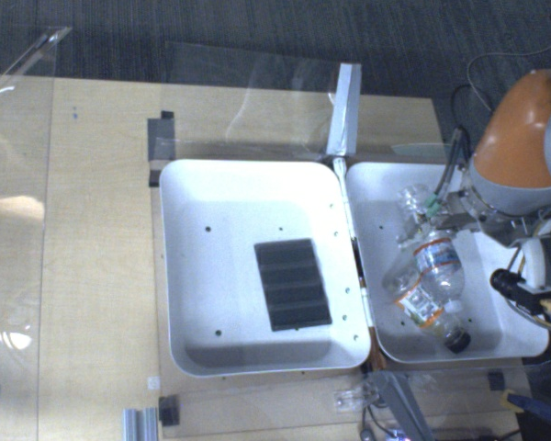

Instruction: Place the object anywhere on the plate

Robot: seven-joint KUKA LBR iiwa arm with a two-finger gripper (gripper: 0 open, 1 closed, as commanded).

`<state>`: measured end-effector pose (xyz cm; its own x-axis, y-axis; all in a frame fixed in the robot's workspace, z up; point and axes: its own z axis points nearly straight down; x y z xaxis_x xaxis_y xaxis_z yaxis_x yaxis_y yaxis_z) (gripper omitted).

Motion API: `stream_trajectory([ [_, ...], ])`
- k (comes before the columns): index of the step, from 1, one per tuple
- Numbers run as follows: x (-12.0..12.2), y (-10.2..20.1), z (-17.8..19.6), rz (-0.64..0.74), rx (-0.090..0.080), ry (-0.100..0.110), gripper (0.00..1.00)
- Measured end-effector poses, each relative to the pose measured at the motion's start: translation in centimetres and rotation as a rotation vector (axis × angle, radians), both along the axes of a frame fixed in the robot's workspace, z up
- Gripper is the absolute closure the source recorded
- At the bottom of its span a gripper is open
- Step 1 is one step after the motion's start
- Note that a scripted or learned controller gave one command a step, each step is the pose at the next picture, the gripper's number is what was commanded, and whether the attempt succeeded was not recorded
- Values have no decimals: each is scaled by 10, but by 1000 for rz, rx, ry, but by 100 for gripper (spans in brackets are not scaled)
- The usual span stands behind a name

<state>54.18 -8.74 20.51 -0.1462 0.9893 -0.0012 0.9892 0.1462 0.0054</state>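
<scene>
So the object here is a clear plastic bottle (433, 278); crinkly, see-through, with a label that has orange and white on it and a dark round cap at its lower end; it's lying on its side in the right bin (386, 333), tilted so the cap points toward the bin's near edge. There's some more crumpled clear plastic (413, 200) just above it, near the far side of the same bin; hard to say if that's part of the bottle or a separate scrap.

The plate (294, 285) is a dark, flat rectangle with ribbed bands running across it; it sits on the floor of the left bin (193, 246), slightly turned, well apart from the bottle, with the wall between the two bins in the way.

Both bins are shallow, smooth white, with rounded corners and little dark dots on their floors; they touch side by side on a pale wood-grain desk (73, 246).

The arm (523, 145) comes in from the right, a glossy orange dome over grey; the hand (450, 211) hangs over the upper part of the right bin, right by the bottle's upper end; can't tell how its grip stands from this angle, honestly.
</scene>
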Motion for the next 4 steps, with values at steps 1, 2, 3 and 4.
stream_trajectory([
  [1,-53,51,99,211,0,-2,100],
  [2,-51,52,110,218,-1,-8,100],
  [3,-45,74,102,-101,1,1,100],
  [4,-54,152,113,-41,2,0,100],
])
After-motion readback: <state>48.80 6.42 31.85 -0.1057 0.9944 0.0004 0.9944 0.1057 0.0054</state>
